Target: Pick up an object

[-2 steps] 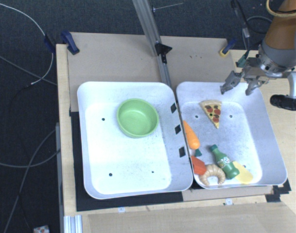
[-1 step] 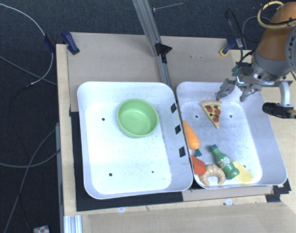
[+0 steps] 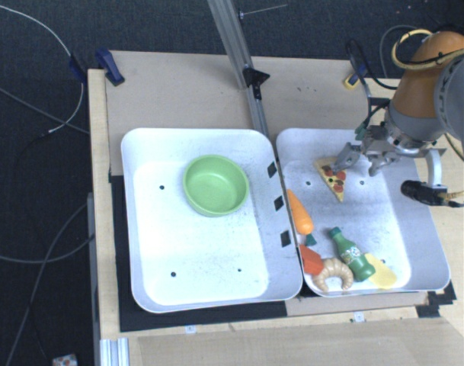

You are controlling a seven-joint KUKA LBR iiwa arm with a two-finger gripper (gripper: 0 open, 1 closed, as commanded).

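My gripper hangs over the far part of the right bin, its two fingers spread apart with nothing between them. A pizza slice lies just left of and below the fingertips. An orange carrot rests along the bin's left wall. At the near edge lie a green bottle, a croissant, a red piece and a yellow piece. A green bowl sits in the left bin.
A slanted metal bar runs down from the top to the gap between the bins. Blue clamps hold the bench corners. A black cable end hangs by the arm over the right bin's right side.
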